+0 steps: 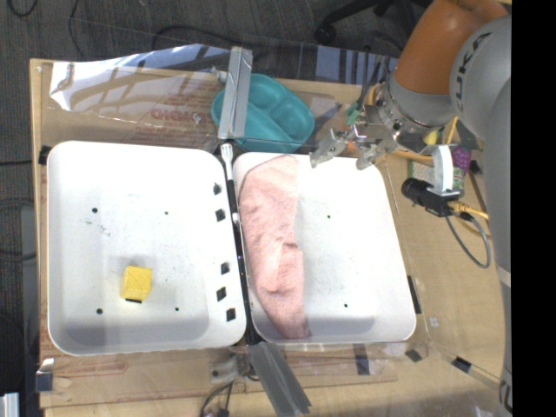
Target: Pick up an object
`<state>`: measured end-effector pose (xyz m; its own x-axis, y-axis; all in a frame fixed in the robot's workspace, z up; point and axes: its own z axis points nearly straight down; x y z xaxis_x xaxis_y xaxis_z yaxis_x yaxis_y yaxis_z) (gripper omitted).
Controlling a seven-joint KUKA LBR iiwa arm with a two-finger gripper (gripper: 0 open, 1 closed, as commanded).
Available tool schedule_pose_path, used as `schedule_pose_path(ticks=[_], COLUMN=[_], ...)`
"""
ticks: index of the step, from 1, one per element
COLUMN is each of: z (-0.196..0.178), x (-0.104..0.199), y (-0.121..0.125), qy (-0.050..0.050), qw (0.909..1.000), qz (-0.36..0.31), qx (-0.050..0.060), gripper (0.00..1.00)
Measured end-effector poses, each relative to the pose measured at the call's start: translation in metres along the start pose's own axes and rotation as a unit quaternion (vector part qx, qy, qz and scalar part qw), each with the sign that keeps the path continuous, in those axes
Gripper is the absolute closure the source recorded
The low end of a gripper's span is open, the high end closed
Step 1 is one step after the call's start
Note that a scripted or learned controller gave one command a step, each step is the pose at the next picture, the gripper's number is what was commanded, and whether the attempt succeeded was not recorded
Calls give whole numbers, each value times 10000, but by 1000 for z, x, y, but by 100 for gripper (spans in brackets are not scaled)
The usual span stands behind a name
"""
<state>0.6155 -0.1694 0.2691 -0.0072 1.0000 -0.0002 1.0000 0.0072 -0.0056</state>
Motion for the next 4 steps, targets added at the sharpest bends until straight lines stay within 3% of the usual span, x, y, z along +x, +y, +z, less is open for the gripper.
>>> schedule_pose_path(ticks=[1, 2, 3, 4], z=[-32, -57, -66, 146], x=[-5, 35, 37, 37], y=[36, 41, 42, 41], qy=[-3, -1, -2, 0], qw=[9992, 9936, 9941, 9994], qz=[395, 1128, 1082, 358], qx=[-23, -14, 8, 16], gripper=[0, 0, 100, 100])
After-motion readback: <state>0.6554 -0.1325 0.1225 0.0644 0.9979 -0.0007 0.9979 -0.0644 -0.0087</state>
